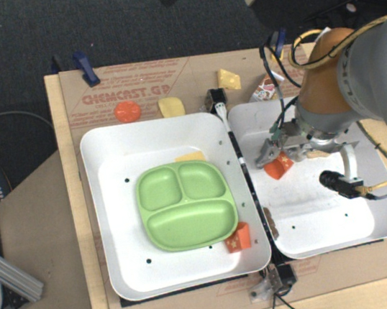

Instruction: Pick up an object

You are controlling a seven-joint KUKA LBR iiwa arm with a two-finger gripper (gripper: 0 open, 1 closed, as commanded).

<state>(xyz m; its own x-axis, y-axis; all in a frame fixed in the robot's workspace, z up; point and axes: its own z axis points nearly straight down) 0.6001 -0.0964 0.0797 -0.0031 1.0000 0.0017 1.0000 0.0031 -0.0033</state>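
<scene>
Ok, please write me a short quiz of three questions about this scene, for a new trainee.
1. True or false: the green divided plate lies in the left bin.
2. What lies in the right bin right beside the gripper? A) a red-orange piece B) a blue clip
3. What colour is the block at the plate's lower right corner?

Key: 1 true; 2 A, the red-orange piece; 3 orange.

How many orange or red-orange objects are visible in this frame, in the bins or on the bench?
3. An orange block by the green plate in the left bin; a red-orange piece in the right bin at the gripper; an orange disc on the cardboard. The arm may hide others.
</scene>
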